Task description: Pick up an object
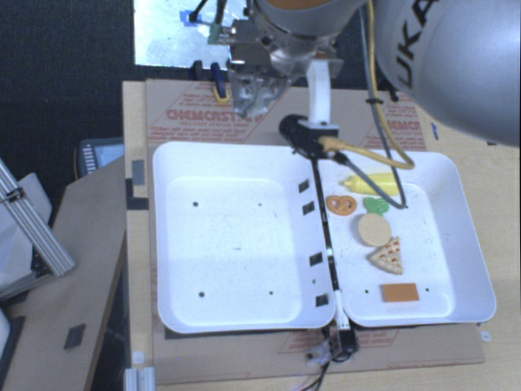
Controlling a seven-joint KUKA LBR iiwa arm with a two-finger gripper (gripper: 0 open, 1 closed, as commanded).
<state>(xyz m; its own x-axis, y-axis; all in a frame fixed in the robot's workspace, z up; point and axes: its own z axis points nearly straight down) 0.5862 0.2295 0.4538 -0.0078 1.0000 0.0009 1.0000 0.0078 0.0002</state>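
Observation:
Several small toy foods lie in the right bin point(468, 243): a yellow piece point(376, 183) at the back, a brown pretzel point(341, 205), a green piece point(376, 205), a round tan disc point(374, 230), a pizza slice point(387, 257) and an orange rectangle point(400, 292) near the front. My gripper point(252, 103) hangs high over the cardboard behind the left bin point(163, 218), well away from all the pieces. Nothing shows beneath it or in it.
The two white bins sit side by side on a cardboard sheet point(187, 120), joined by a black-clipped divider point(319, 235). A blue and yellow clamp point(218, 84) stands at the back edge. An aluminium rail point(32, 226) lies off the bench at the left.

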